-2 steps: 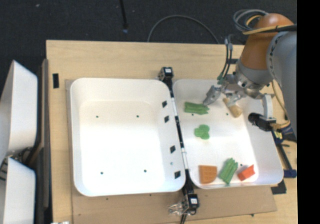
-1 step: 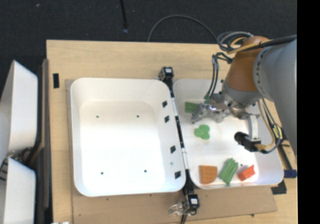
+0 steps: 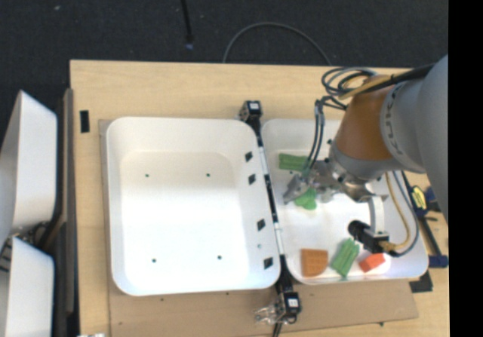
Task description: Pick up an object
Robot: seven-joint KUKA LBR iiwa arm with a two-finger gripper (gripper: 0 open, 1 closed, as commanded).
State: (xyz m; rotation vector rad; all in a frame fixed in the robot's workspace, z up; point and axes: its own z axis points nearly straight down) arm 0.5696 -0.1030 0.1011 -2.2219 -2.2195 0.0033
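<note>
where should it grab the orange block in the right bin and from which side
Probably straight down, across the flat faces of the orange block. It lies flat near the front wall of the right bin, with a green block close on its right, so closing front to back looks least crowded.

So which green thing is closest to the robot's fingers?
The small bright green piece right at the gripper. The green flat block lies farther back, and the ridged green block sits near the front beside the orange square.
</note>
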